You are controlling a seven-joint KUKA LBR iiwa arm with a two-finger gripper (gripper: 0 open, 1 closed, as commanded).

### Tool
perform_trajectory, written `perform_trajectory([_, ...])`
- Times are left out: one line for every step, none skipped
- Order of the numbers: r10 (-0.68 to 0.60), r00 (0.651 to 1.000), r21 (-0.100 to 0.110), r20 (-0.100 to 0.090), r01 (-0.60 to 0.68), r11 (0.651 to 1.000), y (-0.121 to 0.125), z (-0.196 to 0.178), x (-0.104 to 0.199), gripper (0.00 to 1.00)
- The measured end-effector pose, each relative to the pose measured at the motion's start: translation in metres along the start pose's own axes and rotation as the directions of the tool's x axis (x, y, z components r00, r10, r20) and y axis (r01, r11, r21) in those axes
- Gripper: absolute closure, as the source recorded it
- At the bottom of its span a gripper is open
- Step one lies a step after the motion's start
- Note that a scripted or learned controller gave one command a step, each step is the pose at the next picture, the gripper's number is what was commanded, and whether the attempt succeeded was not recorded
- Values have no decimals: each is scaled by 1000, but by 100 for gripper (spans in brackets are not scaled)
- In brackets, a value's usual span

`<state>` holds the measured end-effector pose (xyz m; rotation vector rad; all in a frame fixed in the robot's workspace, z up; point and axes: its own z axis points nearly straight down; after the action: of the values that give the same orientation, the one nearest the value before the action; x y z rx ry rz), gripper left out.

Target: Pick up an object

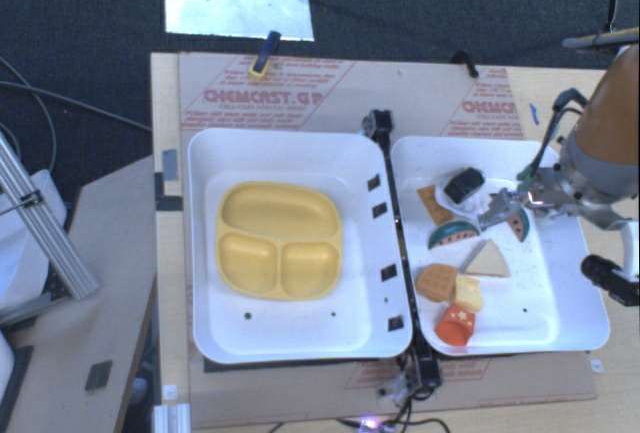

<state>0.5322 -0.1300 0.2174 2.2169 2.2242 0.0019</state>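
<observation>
Gripper [503,208] down in the right bin [575,326] — over the watermelon slice [455,234] (finger state: can't tell).

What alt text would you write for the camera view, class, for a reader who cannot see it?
A robot arm's claw reaches from the right into the right white bin, among toy food: a watermelon slice, a black piece, a red piece. The left white bin holds a yellow divided tray.

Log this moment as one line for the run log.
phase: reaching | tool: low in right bin, over watermelon slice | held: nothing seen | left bin: yellow tray
</observation>
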Motion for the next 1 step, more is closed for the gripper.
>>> perform_trajectory([7,1000,8,0,-7,1000,-30,76,-46,0])
